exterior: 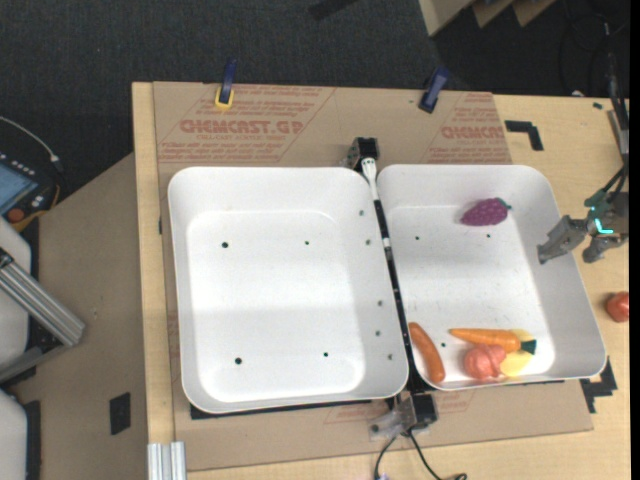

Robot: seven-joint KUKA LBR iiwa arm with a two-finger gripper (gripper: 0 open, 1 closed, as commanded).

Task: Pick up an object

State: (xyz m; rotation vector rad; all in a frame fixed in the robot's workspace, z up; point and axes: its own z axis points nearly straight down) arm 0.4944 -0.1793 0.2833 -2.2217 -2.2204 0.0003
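Grey claw (578,240) sits at the right bin (450,193) rim, fingers spread, gripping nothing; purple grapes (484,211) lie nearby.

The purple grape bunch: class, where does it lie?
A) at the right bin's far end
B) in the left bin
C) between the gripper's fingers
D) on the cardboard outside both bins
A: the purple grape bunch sits alone at the right bin's far end, apart from the gripper.

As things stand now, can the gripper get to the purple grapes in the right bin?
Probably yes. The gripper sits at the right bin's right edge, and the purple grapes lie alone in the far part, with bare bin floor between them. The other toys are in the near corner.
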